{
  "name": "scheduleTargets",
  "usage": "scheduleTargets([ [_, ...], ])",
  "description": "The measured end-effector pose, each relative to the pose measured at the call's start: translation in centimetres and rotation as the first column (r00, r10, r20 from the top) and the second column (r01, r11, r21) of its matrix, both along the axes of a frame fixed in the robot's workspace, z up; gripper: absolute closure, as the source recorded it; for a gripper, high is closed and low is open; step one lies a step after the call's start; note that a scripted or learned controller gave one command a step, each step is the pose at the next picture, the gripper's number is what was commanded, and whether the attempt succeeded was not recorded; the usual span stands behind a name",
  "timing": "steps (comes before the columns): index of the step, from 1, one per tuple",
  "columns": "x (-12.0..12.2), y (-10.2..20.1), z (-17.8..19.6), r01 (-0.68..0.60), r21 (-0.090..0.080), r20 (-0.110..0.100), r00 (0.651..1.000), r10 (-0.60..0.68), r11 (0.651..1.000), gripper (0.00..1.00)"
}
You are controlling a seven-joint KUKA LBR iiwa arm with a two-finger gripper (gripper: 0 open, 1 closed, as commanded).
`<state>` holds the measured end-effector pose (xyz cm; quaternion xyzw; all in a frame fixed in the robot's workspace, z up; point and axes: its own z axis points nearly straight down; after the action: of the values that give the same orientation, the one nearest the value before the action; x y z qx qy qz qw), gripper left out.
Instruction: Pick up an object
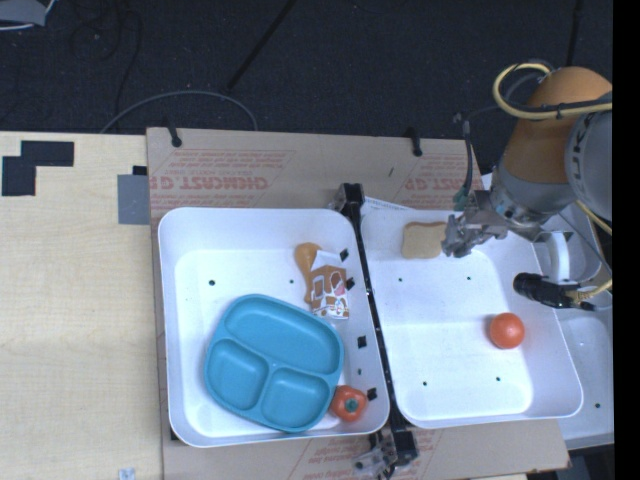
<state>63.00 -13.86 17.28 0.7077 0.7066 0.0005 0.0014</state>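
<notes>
Left bin (185, 268): blue tray (272, 363), small carton (328, 293), red fruit (349, 404) at its lower right corner. Right bin (560, 388): tan slab (422, 240) at upper left, long axis across the frame, lying just left of your gripper (460, 240). Tomato (506, 330) sits well apart, lower right. Floor there is bare; the wall crowds the slab. Gripper's opening: cannot tell.

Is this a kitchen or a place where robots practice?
Probably a robot practice lab, not a kitchen. A grey robot arm reaches over two white bins on a bench, with toy-like things inside: a blue divided plate and an orange ball. Loose cables lie on the dark floor.
</notes>
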Motion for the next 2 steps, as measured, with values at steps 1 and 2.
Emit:
scheduleTargets([
  [1, 1.1, 0.2, 5.3, -0.003, 0.000, 0.001, 1.000, 0.003, 1.000, 1.00],
  [2, 1.1, 0.1, 8.4, -0.003, 0.001, -0.002, 1.000, 0.003, 1.000, 1.00],
])
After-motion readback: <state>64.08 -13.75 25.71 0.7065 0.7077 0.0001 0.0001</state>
